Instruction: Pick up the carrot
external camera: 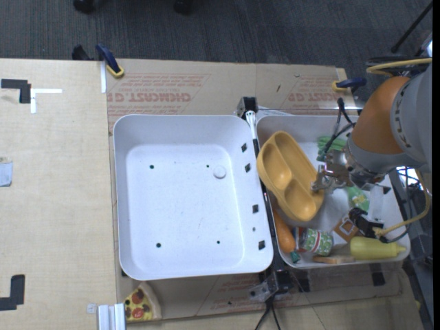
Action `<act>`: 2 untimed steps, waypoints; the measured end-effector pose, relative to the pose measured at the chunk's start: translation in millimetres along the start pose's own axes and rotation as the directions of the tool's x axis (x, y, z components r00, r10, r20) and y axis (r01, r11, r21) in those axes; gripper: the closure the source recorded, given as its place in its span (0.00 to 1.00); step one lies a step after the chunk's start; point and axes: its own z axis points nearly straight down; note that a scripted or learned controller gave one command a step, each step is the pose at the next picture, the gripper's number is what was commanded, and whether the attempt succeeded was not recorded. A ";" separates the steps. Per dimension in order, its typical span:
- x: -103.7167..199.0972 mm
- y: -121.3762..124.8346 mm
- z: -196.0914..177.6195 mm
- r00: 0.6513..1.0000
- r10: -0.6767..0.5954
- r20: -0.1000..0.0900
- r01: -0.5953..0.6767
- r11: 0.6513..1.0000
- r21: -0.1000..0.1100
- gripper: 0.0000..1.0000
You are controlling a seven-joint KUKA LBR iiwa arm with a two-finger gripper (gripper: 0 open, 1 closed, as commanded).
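Start at the gripper (324, 179): it sits low in the right bin (397, 249), at the right edge of the yellow two-compartment dish (289, 175). Its metal tip looks to be touching or just beside the dish rim, but you cannot tell from this angle whether it is released, clenched or grasping anything. The orange band and grey body of the arm (388, 126) hang over the bin's upper right and hide what lies beneath.

The dish rests tilted against the bin's left wall, likely propped on whatever is under it. That matters, because the carrot (284, 235) lies just below the dish's lower end, hard against the left wall, running roughly along it. Its upper part appears tucked under the dish edge.

Just right of the carrot is a small green-labelled can (317, 241). Further right along the near wall lies a yellow bottle-like object (376, 247). Green items (357, 198) show near the arm.

The left bin (182, 194) holds one small pale disc (219, 172).

Judgement: the gripper is above and to the right of the carrot, not on it. Expect a cramped approach, with wall, dish and can crowding the target.
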 end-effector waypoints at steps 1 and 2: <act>22.6 9.2 -142.2 1.000 0.020 0.001 -0.020 1.000 -0.003 1.00; 22.7 8.9 -141.8 1.000 0.020 0.001 -0.020 1.000 -0.002 0.00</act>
